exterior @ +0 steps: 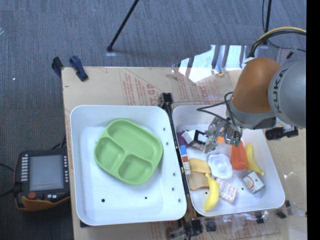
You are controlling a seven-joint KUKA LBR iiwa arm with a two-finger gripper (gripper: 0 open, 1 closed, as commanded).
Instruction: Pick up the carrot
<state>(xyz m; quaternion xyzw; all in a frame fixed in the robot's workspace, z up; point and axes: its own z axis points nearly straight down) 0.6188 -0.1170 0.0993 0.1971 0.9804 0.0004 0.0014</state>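
The carrot [238, 157] is an orange cone lying in the right bin [277, 184], between a white cup and a yellow banana, with its top end pointing toward the back. My gripper [223, 135] hangs over the right bin's back half, just up and left of the carrot's top end. From this angle I cannot tell whether it touches the carrot. The grey wrist and orange band [255, 86] hide what is directly behind the gripper.
The left bin [82, 194] holds a green divided plate [128, 151]. In the right bin lie two bananas [212, 194] [254, 159], a white cup [220, 165], bread [198, 181], a cheese wedge [198, 165], small cartons [254, 182] [228, 190] and a black-and-white packet [199, 137].
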